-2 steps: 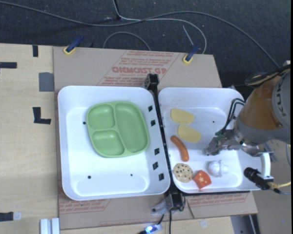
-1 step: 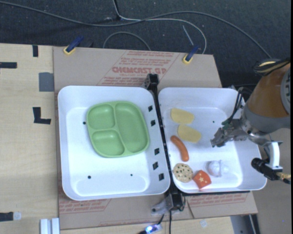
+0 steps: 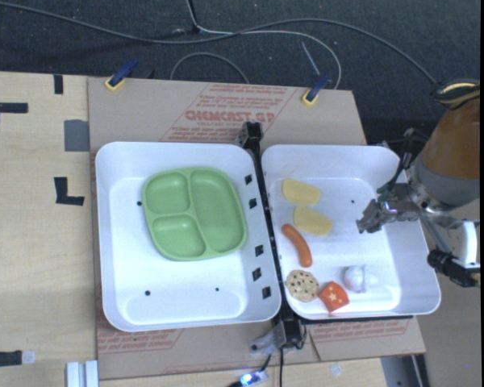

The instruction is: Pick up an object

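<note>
The right bin (image 3: 339, 156) holds two pale yellow pieces (image 3: 300, 191) (image 3: 312, 221), an orange sausage (image 3: 298, 244), a speckled cookie (image 3: 302, 284), a red block (image 3: 334, 296) and a small clear-white object (image 3: 356, 277). My gripper (image 3: 373, 218) hangs over the right part of that bin, to the right of the lower yellow piece and above the clear-white object. Nothing shows between its dark fingers. The arm with its orange band (image 3: 456, 139) enters from the right edge.
The left bin (image 3: 117, 216) carries a green divided plate (image 3: 194, 213). Both bins rest on a cardboard sheet (image 3: 226, 107) held by yellow-blue clamps (image 3: 316, 89). Cables (image 3: 226, 31) run across the dark bench at the back.
</note>
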`<state>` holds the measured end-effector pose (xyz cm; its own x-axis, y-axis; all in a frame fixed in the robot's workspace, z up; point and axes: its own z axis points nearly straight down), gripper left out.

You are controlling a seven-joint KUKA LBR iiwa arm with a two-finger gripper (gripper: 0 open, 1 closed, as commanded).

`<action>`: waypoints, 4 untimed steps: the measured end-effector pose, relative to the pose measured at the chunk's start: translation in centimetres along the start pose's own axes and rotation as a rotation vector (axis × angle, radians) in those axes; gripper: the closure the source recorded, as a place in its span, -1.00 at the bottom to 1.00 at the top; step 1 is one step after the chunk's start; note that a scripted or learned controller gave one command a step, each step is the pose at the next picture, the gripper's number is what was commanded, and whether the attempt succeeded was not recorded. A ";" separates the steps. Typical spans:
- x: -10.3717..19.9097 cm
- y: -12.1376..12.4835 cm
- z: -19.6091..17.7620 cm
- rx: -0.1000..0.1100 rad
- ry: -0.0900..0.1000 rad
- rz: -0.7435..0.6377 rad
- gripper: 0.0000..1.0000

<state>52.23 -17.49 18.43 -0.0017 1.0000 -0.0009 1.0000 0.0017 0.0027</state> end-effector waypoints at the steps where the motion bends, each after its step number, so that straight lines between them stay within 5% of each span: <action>1: 0.0 0.1 -3.2 0.001 0.000 0.000 1.00; 4: 15.5 5.9 -5.6 0.003 0.003 -0.005 1.00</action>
<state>58.11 -1.97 24.04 -0.0070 1.0000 0.0018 1.0000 0.0070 -0.0002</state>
